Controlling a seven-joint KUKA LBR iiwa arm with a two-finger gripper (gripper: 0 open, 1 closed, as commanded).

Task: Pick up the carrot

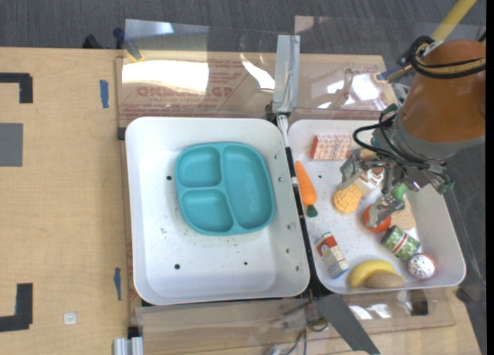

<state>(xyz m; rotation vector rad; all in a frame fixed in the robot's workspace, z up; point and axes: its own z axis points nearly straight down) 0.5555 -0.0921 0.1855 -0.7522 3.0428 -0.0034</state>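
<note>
Carrot (306, 186) lies by the bin wall (well left of the arm).

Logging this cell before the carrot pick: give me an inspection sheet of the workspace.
Surface: two white bins; left bin holds a teal divided plate.
Job's things: carrot lies along the right bin's left edge, untouched.
Clutter: corn cob, banana, red-white box, small carton, green can, white ball.
Grippers: gripper low over the right bin's clutter, away from the carrot.
Cables: dark cables loop around the wrist.
Surroundings: cardboard bench top, blue tape marks.
</note>
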